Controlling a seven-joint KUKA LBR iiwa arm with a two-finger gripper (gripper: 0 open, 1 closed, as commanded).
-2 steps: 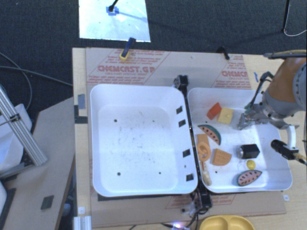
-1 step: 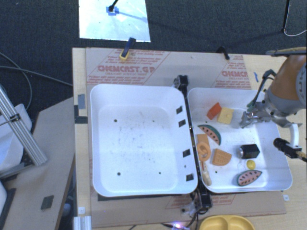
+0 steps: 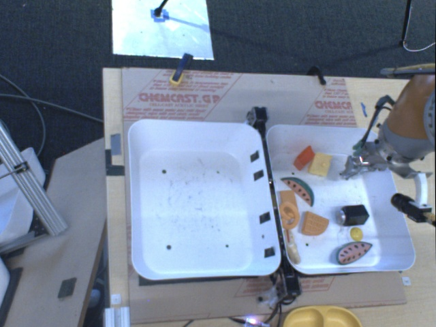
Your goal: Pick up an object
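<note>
Notably, orange block (image 3: 304,158) lies tilted.

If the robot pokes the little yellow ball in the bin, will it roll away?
Probably. The little yellow ball looks round, so a push would likely send it rolling across the smooth floor of the right bin. It seems small and light, and the black block beside it might stop it.

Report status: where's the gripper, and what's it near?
Gripper over right bin, upper right part. Nothing seen between its fingers. Nearest: yellow block, orange block, both lying in bin. Nothing blocking them.
</note>
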